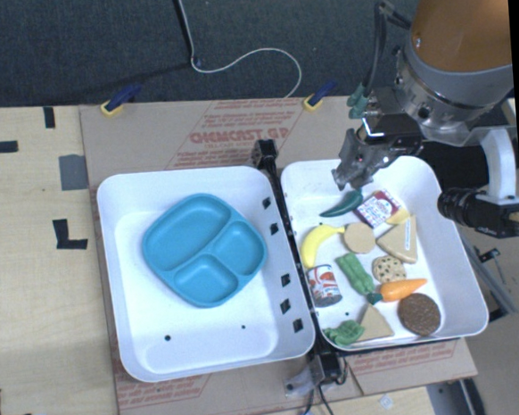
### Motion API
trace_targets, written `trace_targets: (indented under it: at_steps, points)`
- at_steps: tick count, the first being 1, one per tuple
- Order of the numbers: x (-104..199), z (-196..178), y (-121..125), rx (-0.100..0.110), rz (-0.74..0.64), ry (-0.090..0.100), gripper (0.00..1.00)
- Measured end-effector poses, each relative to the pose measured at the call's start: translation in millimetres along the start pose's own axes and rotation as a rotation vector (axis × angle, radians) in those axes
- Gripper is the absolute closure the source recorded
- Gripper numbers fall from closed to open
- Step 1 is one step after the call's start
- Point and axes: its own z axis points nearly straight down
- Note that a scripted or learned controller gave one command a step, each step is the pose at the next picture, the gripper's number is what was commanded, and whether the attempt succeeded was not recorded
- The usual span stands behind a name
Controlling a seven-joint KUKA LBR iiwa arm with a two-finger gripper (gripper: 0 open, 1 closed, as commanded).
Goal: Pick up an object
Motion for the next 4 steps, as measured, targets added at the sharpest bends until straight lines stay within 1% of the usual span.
trace_targets:
  at_steps: [1,2,3,4]
  points:
    - [33,14,0,0.004,0.004,-0.002,1.00]
    - [31,-38,0,-0.003,0.006,-0.001,1.00]
    - [96,-62,1,-0.001,0.001,0.000,1.00]
    - [145,-60,1,0.002,0.003,-0.001,1.00]
